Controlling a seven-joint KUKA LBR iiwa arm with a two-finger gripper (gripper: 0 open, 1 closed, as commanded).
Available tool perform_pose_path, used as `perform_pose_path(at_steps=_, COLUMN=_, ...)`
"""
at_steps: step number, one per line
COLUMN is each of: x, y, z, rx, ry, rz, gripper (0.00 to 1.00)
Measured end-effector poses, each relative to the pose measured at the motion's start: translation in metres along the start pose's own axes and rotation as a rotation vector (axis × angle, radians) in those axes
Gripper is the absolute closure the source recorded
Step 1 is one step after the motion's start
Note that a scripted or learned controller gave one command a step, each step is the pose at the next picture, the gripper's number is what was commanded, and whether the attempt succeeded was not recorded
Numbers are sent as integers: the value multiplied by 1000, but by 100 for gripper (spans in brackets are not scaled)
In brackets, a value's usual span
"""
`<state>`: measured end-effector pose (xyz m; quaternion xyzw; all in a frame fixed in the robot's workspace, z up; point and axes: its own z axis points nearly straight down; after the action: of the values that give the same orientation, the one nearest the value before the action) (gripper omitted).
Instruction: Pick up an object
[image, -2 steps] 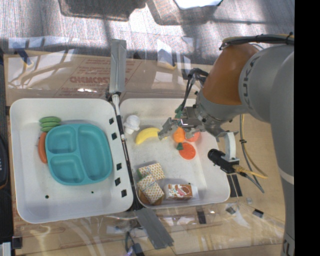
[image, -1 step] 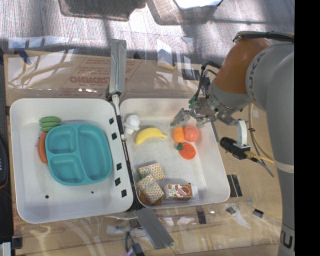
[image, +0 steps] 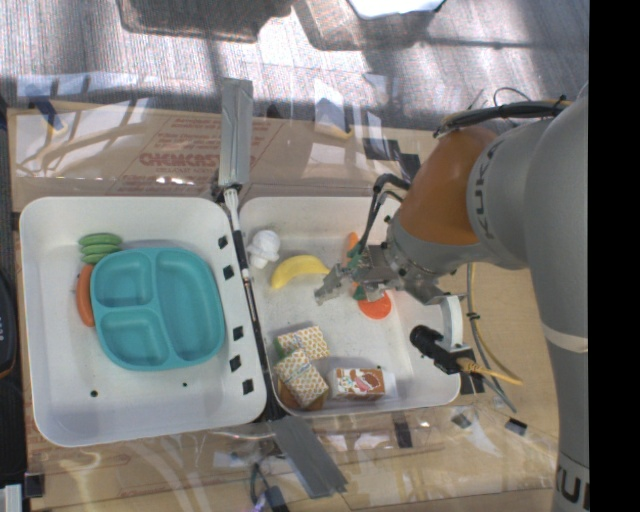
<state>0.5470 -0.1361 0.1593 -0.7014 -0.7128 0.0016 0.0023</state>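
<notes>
My gripper (image: 338, 286) hangs over the middle of the right bin (image: 300, 212), its tip pointing left toward a yellow banana (image: 297, 269) that lies just beyond it. An orange-red round piece (image: 377, 306) lies under the wrist, partly covered. A small orange carrot tip (image: 352, 241) peeks out behind the gripper. A white figure (image: 263, 247) sits at the bin's upper left. Near the front wall are a waffle-patterned sandwich (image: 301, 366) and a printed packet (image: 358, 382).
The left bin (image: 45, 330) holds a teal divided tray (image: 157, 305), with a green pea pod (image: 100, 244) and an orange carrot (image: 84, 296) beside it. A grey divider bar (image: 235, 135) runs between the bins. The arm's body covers the right bin's right side.
</notes>
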Motion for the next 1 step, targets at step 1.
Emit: perform_pose_path(at_steps=1, x=-42, y=56, z=37, rx=-5, ry=3, rz=-51, gripper=0)
